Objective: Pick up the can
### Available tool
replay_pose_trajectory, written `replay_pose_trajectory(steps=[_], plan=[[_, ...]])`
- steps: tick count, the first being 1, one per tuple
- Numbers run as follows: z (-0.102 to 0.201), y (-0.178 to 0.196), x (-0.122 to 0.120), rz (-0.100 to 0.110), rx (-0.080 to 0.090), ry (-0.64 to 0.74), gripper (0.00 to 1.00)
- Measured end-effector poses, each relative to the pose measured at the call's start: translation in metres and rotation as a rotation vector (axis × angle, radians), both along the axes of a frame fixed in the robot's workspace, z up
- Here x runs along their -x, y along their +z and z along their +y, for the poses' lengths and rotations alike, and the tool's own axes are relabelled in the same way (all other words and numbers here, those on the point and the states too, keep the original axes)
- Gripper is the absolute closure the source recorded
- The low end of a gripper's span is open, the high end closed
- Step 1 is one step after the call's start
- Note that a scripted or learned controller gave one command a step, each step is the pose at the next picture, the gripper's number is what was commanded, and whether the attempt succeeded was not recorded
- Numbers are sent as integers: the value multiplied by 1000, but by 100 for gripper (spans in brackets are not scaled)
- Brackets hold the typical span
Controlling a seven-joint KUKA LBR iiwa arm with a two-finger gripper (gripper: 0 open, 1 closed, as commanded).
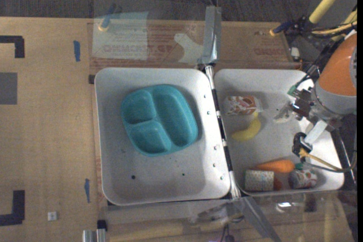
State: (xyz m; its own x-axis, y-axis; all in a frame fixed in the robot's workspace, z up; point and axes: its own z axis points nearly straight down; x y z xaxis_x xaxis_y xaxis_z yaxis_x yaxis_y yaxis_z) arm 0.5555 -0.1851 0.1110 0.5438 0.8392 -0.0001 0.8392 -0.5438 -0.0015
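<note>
A white can with an orange-red label [243, 105] lies on its side in the upper left of the right bin [266, 79]. My gripper [287, 113] hangs over the right part of that bin, about a can's length to the right of the can and not touching it. Nothing shows between its tips. The grey wrist with the orange band [340, 73] comes in from the right edge.
A banana [248, 130] lies just below the can. Along the right bin's front wall lie a carrot [275, 166], a pale patterned cylinder [259, 179] and a small tin with red marks [303, 179]. The left bin [113, 178] holds a teal divided plate [160, 119].
</note>
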Motion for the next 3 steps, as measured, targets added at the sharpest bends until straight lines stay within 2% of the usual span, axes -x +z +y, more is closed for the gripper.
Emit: replay_pose_trajectory(steps=[1, 2, 3], plan=[[-2, 10, 0, 0, 0, -2, 100], [40, 116, 16, -2, 1, 157, 100], [40, 118, 76, 1, -1, 316, 100]])
